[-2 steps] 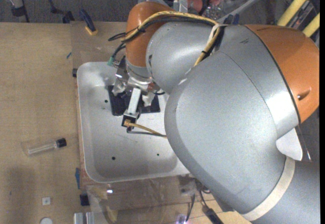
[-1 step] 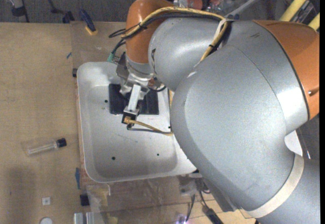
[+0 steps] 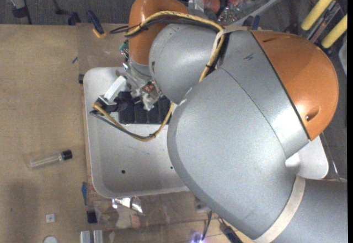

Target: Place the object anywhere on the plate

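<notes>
Camera view — arm over white bin

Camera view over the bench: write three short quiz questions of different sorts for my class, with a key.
1. True or false: the clear vial lies inside the white bin.
2. Which side of the bin does the grey arm hide in this view? A) right B) left C) neither
3. Fill in: the vial's cap is ____.
Key: 1 false, it lies on the bench left of the bin; 2 A; 3 black.
</notes>
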`<state>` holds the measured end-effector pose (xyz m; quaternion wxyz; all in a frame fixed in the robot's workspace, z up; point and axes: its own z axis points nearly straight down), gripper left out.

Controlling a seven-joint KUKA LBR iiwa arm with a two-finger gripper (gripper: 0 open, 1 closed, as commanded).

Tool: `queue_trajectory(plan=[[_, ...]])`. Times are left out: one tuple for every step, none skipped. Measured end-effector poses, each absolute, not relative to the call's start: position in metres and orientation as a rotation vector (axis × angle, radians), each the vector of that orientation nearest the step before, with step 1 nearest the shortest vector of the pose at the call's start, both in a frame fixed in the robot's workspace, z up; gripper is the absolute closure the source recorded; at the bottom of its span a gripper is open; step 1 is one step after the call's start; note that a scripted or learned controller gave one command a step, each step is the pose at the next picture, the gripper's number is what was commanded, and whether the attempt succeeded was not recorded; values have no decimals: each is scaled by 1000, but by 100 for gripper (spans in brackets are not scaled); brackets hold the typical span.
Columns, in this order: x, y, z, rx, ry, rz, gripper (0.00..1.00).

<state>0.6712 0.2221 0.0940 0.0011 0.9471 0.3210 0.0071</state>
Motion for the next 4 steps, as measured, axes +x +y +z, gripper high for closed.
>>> queue_trajectory(plan=[[645,225,133,2701,1607,-6,100],[565,224,89,2208,2231,7,100],[633,210,104,1927,2480,1,100],[663,217,94,2672,1689,-18,100]])
